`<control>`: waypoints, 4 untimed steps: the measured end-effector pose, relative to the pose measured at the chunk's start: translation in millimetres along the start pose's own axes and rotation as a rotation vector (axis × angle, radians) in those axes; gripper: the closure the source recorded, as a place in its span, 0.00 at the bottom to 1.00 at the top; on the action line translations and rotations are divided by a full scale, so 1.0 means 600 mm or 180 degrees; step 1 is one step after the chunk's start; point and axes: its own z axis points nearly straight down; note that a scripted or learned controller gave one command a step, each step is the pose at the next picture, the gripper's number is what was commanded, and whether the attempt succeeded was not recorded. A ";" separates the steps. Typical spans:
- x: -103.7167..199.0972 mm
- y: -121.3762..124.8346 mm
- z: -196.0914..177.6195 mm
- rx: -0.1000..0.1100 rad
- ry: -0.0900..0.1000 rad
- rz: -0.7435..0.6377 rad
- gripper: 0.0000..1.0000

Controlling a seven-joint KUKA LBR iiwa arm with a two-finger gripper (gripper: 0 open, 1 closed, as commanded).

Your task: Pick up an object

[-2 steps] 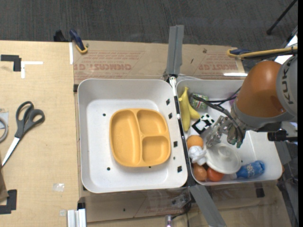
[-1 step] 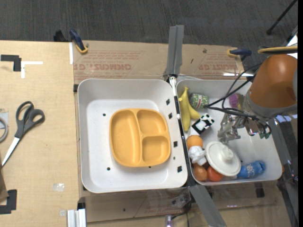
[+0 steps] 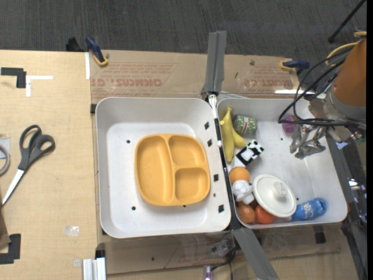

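Objects for picking lie crowded in the right bin (image 3: 335,179), mostly along its left wall and near edge. A yellow banana (image 3: 228,134) lies lengthwise against the left wall toward the far corner, with a green can (image 3: 245,123) on its side just beside it. Below the banana sits a small black-and-white block (image 3: 249,153), then an orange ball (image 3: 239,174) against the wall. A white round lid with a knob (image 3: 274,195) rests near the bin's near edge, touching a small white figure (image 3: 242,190) on its left. Two reddish-orange round fruits (image 3: 254,214) sit at the near edge under the lid's rim, and a blue bottle (image 3: 309,209) lies on its side toward the near right corner. A small purple piece (image 3: 288,123) lies near the far edge. The fingers (image 3: 309,144) hang over the right side of this bin, above bare white floor, with nothing between them; whether they are spread or closed cannot be told. The left bin (image 3: 111,174) holds a yellow divided plate (image 3: 172,169) at its middle. On the counter (image 3: 46,203), near its left edge, lie black-handled scissors (image 3: 28,151).
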 end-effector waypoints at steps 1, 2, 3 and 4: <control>-0.020 0.154 0.103 -0.0008 0.0008 0.0221 1.00; 0.056 0.112 0.101 0.0007 0.0000 0.1225 1.00; 0.015 0.178 0.103 -0.0001 0.0015 0.2118 1.00; 0.064 0.111 0.009 0.0002 0.0006 0.1066 1.00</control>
